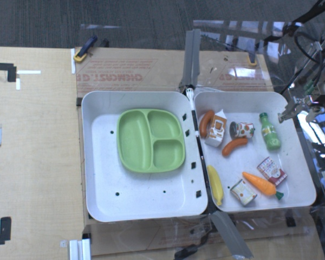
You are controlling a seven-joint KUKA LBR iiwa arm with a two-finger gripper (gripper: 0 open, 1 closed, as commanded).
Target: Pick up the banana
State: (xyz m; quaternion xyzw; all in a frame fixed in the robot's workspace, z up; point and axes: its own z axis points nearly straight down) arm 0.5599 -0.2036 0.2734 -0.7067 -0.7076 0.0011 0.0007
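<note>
A slim yellow banana is lying lengthwise against the left wall of the right-hand shallow white plastic bin, close to its near corner, waiting untouched for a pick. The robot's gripper is hovering at that bin's far right rim, well apart from the fruit; whether the jaws are apart or together cannot be told from this slant. Toy groceries are crowding the bin: a glossy green bottle, an orange carrot with a green tip, two reddish-orange sausages, a small tin can, and small printed cartons. In the left-hand white bin, a pale green three-compartment plastic plate is sitting flat on its floor. The banana's place beside the wall probably leaves little room on that side, so an approach across its narrow width looks harder. Both bins are resting on a cardboard sheet over the wooden tabletop.
</note>
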